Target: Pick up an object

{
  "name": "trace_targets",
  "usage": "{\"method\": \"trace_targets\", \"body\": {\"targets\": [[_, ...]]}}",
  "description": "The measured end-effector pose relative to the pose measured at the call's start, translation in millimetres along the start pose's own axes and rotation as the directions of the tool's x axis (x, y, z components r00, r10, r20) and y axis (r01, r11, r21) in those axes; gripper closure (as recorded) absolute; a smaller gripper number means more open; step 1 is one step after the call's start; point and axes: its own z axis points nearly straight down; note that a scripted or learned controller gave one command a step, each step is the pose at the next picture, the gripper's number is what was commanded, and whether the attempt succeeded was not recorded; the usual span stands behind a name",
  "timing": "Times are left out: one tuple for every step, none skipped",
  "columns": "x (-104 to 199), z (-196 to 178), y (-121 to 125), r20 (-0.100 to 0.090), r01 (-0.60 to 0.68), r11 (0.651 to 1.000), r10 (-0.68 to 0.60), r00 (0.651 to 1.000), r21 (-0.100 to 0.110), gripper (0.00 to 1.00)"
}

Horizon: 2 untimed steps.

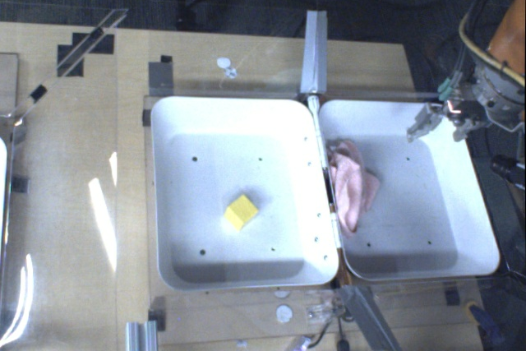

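My hand (440,119) hangs over the right bin's (460,259) far right corner, and from this angle I cannot tell whether it is spread or pressed together; nothing shows in it. So I judge I'm at the approach, with no pick made yet. Nearest target: the pink cloth (353,185), slumped against the wall between the bins, well apart from me. The yellow block (242,212) sits alone, mid-floor, in the left bin (177,144). Going for the cloth means crossing bare white floor, easy, but that dividing wall crowds its left side. The block has room all round.
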Motion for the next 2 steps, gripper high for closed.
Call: {"method": "trace_targets", "body": {"targets": [[-58.4, 157.7, -21.2, 0.000, -0.079, 0.997, 0.079, 0.997, 0.001, 0.00], [-58.0, 146.6, -19.5, 0.000, -0.078, 0.997, 0.078, 0.997, -0.003, 1.00]]}}
